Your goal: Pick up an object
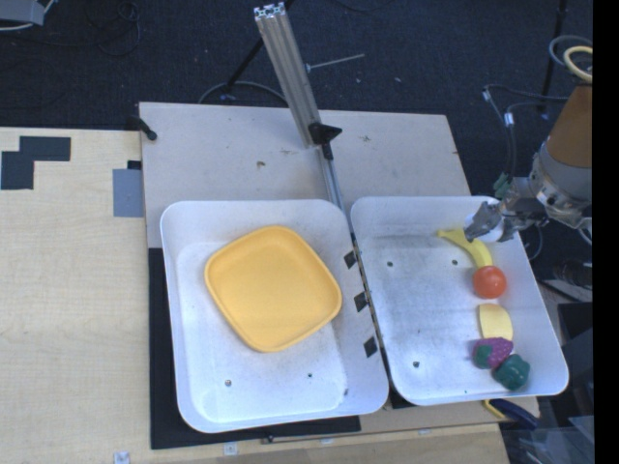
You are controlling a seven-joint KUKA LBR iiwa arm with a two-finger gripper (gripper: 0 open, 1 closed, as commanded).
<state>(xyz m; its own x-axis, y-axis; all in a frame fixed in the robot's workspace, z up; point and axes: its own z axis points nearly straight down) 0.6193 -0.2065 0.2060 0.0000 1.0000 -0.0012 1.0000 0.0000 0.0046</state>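
While the gripper [486, 222] hangs right over the banana [468, 247] in the right bin [426, 356] | step: closing in | can't tell its grip state | next: drop straight down, pinch it

An aluminium rail [293, 75] slants across the bench [232, 153]; black cables [106, 8] trail on the dark floor

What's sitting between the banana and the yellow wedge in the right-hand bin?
A red-orange ball, maybe a tomato, lies between the banana and the yellow wedge, as the camera view shows.
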